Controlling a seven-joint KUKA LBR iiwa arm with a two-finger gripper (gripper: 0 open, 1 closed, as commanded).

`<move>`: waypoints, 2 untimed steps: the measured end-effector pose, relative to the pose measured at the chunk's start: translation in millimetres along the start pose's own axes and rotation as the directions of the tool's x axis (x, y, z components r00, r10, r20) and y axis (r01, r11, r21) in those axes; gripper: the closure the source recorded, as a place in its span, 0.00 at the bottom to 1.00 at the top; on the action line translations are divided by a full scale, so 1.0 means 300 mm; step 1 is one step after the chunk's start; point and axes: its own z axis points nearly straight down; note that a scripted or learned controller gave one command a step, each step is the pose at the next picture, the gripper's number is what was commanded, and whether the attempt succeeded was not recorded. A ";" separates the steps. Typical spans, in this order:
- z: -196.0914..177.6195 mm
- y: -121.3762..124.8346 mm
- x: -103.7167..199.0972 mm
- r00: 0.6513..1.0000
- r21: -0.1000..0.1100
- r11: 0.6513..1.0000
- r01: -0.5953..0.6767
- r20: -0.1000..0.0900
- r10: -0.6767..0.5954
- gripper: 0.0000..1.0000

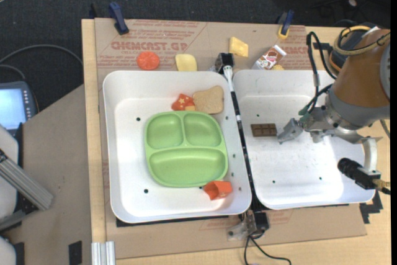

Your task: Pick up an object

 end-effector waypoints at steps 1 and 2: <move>0.208 -0.044 0.118 1.000 0.000 1.000 0.002 0.000 -0.002 0.00; -0.084 0.201 -0.097 1.000 -0.018 1.000 0.000 0.010 0.000 0.00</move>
